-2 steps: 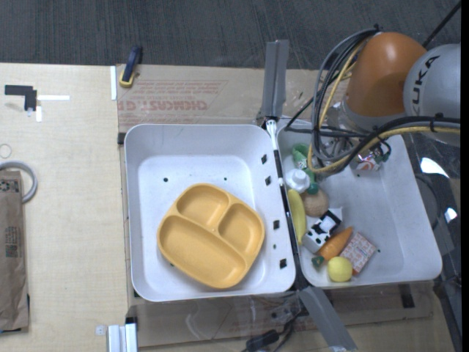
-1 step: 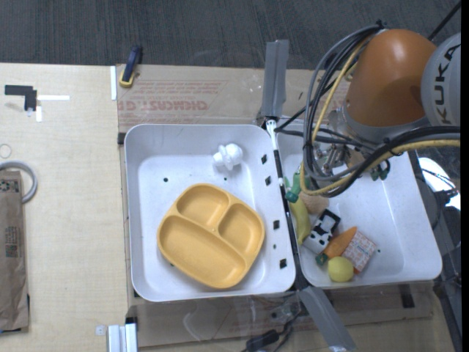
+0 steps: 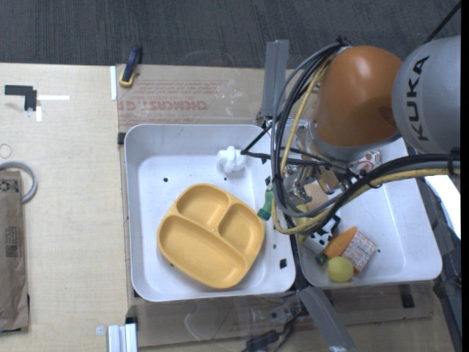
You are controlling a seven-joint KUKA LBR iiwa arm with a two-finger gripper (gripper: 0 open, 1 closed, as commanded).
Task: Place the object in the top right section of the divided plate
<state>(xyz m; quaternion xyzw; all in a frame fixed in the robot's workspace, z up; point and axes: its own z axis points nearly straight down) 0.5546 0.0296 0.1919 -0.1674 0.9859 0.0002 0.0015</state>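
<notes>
Nearest the viewer, along the lower edge, the front rim of the left bin (image 3: 212,293) meets that of the right bin (image 3: 381,276) at a shared divider. In the front corner of the right bin lies a cluster of small items: a yellow-green round fruit (image 3: 340,269), an orange carrot-like piece (image 3: 341,242), a small printed packet (image 3: 361,251) and a black-and-white spotted piece (image 3: 321,237), touching or just beside one another. Their piling in this bin suggests it serves as the source of objects.

In the left bin rests the yellow divided plate (image 3: 212,234), turned at a slant so that its one long section faces front-left and its two smaller sections face the back and right. The top right section (image 3: 239,229) appears bare, so the placing seems not yet done.

Just beside the plate's right rim, at the divider, a small green object (image 3: 266,210) hangs or stands beneath the tool; whether it is the task's thing, and whether anything holds it, cannot be told. The gripper (image 3: 293,189) sits amid looping black and yellow cables (image 3: 293,123) over the divider, and the state of its jaws cannot be told from this angle.

Farther back, a crumpled white item (image 3: 233,160) lies near the left bin's rear wall. The orange band (image 3: 359,97) and grey arm (image 3: 432,94) overhang the right bin, reaching in from the right. Beyond, a cardboard sheet (image 3: 183,97) lines the bench.
</notes>
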